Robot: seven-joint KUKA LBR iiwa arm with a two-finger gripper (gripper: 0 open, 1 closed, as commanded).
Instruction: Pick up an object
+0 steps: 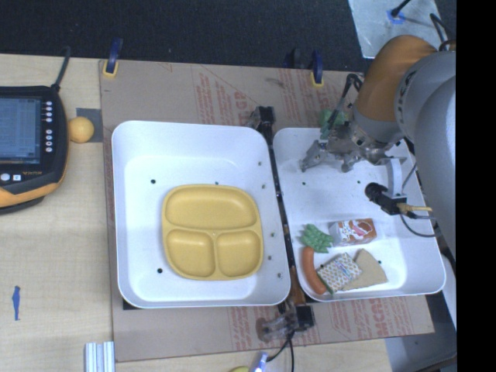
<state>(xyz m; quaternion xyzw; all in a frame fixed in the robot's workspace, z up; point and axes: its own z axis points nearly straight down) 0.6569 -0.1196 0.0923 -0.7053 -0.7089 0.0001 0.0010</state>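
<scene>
**Entry: pick not yet made, candidates untouched at the bin's near end**

Task items. We list five small things clustered at the 6 o'clock end of the right bin (333,200):
- a toy carrot (308,268) along the 7 o'clock wall
- a green leafy piece (315,237) just above it
- a red-and-white packet (353,229) beside the greens
- a patterned packet (339,273) touching the carrot and overlapping a tan wedge (373,266)

All of them lie on the bin floor.

Gripper (328,161). It sits at the 12 o'clock end of the same bin, well apart from the cluster. As far as we can make out, its fingers are spread with nothing between them.

Progress. We judge the approach, the closing and the lift all remain to be done.

Surroundings.
- The left bin (139,169) holds a yellow divided plate (211,231) at its centre.
- A handheld screen unit (23,142) and a yellow ball (80,129) rest on the bench at 9 o'clock.
- A blue clamp (113,55) grips the board at 11 o'clock.

Obstructions. The crowding is the main one. The items touch or overlap and sit close to the wall, so we expect a clean grasp of any single one to be awkward.
</scene>
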